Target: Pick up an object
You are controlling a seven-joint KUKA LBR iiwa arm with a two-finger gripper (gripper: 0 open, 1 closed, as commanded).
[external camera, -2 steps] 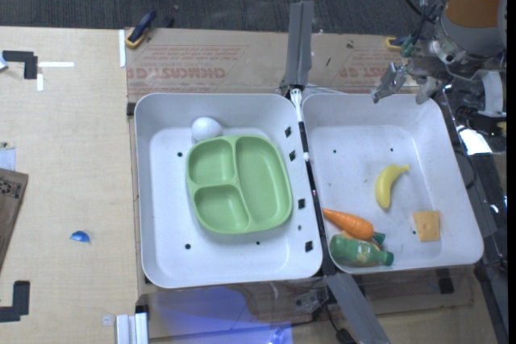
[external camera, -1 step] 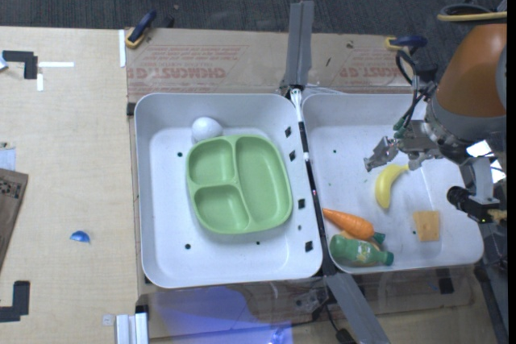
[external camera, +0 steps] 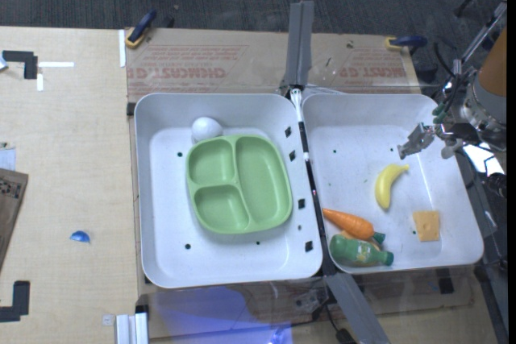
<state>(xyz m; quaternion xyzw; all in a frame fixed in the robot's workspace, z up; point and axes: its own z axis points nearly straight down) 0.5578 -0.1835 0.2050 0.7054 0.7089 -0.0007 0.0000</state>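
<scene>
Four small objects lie in the right bin (external camera: 347, 113). Nearest the gripper (external camera: 417, 142) is a yellow banana (external camera: 388, 184), gently curved, its long axis running from upper right to lower left, one tip pointing toward the gripper. An orange carrot (external camera: 350, 223) lies below it, its axis slanting from upper left to lower right, its lower-right end touching a green bottle-like item (external camera: 359, 251) at the bin's near edge. A flat orange-yellow block (external camera: 426, 225) rests apart to the right. The gripper hovers just above the banana, fingers parted and holding nothing. The left bin (external camera: 161, 197) bears a green divided plate (external camera: 239, 183) with a white ball (external camera: 206, 127) touching its far rim.
</scene>
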